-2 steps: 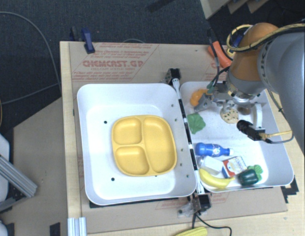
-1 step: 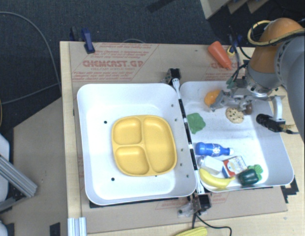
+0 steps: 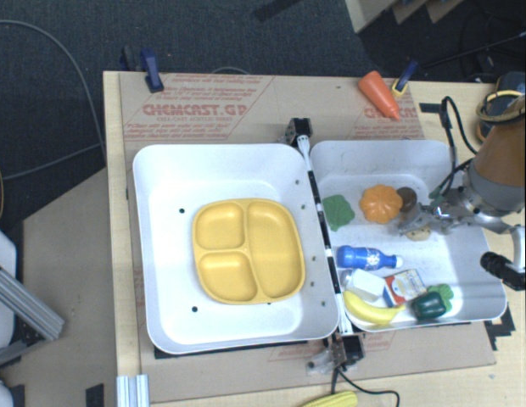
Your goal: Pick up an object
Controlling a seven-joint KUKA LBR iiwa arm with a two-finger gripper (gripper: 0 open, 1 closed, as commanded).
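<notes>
A: Fingers? Seen low in the right bin (image 3: 467, 161), gripper (image 3: 418, 221) just right of the orange pumpkin-shaped toy (image 3: 381, 203). Spread or pressed together: could not be told, too small and blurred. Nothing visibly pinched.

B: Touching anything?

A: Looked close against a small brown object (image 3: 406, 198) beside the pumpkin toy; contact not clear.

B: And around that?

A: Green flat piece (image 3: 338, 211) left of the pumpkin toy, near the bin's left wall. Blue bottle (image 3: 366, 259) lying on its side below. Further toward the front: yellow banana (image 3: 370, 312), white-and-red packet (image 3: 402, 287), dark green pepper-like toy (image 3: 431, 303), packed together.

B: Left bin (image 3: 161, 227)?

A: Held a yellow divided plate (image 3: 246, 250), three compartments, lying flat in the middle.

B: Beyond the bins?

A: Orange carrot-shaped item (image 3: 379, 95) on the bench (image 3: 204, 108), behind the right bin.
</notes>
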